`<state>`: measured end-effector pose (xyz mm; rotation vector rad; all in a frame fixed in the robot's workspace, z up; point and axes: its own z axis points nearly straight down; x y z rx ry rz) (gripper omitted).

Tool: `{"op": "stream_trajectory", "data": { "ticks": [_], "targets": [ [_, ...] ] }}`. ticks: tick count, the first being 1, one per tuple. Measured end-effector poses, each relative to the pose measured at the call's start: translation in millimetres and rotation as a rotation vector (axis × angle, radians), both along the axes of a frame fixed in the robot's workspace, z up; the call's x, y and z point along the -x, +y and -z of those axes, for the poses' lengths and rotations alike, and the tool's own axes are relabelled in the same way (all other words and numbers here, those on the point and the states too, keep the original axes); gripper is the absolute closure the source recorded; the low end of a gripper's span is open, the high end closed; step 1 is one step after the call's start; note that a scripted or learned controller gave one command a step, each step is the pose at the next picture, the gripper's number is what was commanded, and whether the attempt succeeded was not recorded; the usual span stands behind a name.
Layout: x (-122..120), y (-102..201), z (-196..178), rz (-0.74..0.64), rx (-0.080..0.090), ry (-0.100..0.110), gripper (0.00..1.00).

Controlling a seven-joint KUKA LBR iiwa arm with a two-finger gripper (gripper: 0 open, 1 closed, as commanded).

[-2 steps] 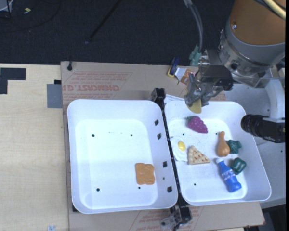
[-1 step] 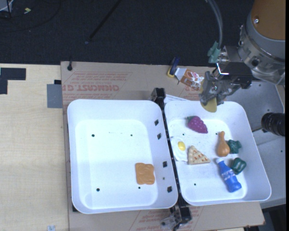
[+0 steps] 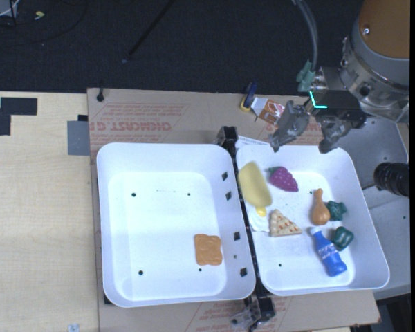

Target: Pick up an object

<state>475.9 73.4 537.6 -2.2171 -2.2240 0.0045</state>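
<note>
the hand (image 3: pixel 306 141) hangs spread and unladen above the right bin's (image 3: pixel 363 185) far edge.

- The fingers (image 3: pixel 283 134) are dark grey, below a grey arm (image 3: pixel 373 68) with an orange band (image 3: pixel 387 19).
- Just below the fingers, the grape bunch (image 3: pixel 283 178) is purple.
- Left of the grapes, the long soft piece (image 3: pixel 254 184) is pale yellow.
- The wedge (image 3: pixel 283 224) below it is tan with a reddish criss-cross pattern.
- Under the right-hand finger, the drumstick (image 3: pixel 319 208) is orange-brown.
- Beside it, two small leafy pieces (image 3: pixel 337 210) are dark green.
- The bottle (image 3: pixel 329 254) is blue with a white label.
- Far down-left of the fingers, the toast slice (image 3: pixel 208 249) is orange.
- Both bins (image 3: pixel 159 159) are white.
- The desk (image 3: pixel 34 206) is pale wood with black and grey patches.
</note>
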Motion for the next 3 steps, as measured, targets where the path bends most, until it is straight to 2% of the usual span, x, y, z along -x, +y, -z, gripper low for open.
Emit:
{"op": "stream_trajectory", "data": {
  "ticks": [1,2,3],
  "targets": [
    [2,62,178,-0.002,0.004,0.017,0.0],
    [0,59,159,0.0,0.001,0.004,1.0],
    [0,84,96,0.0,-0.002,-0.006,1.0]
  ]
}}
